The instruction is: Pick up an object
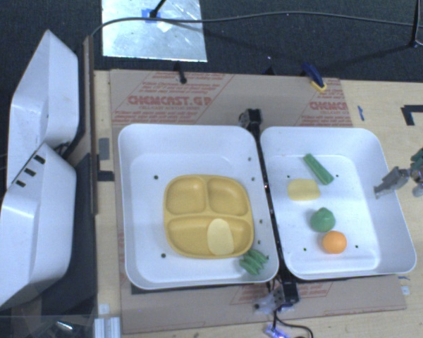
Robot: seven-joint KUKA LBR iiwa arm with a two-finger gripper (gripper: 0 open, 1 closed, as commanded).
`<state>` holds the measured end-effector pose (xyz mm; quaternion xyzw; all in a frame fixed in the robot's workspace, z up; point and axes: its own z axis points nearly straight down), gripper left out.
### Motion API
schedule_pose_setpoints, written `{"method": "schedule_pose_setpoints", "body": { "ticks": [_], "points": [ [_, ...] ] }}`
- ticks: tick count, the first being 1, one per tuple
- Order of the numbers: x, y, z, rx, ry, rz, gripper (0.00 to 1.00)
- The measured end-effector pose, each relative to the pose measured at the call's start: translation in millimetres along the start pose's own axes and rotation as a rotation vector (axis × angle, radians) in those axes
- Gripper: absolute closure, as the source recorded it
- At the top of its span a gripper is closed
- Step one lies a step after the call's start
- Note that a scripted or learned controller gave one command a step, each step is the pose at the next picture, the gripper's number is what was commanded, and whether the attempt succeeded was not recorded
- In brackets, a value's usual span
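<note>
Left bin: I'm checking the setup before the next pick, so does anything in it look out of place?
Mostly tidy. The green ridged piece sits off the yellow divided tray, wedged in the left bin's bottom-right corner.

A shiny square metal sheet (154, 20) lies on the dark floor, above the brown cardboard sheet (218, 97) with red letters.

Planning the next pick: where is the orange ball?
The orange ball lies in the right bin, near its front edge, just below the green ball.
</note>
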<state>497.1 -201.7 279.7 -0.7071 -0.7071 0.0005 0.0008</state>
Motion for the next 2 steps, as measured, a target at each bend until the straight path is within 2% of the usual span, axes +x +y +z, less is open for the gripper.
{"method": "schedule_pose_setpoints", "body": {
  "ticks": [1, 2],
  "points": [
    [0.1, 0.6, -1.3, -0.003, -0.001, -0.001, 0.0],
    [6.8, -7.4, 49.8, 0.001, 0.001, 0.0, 0.0]
  ]
}}
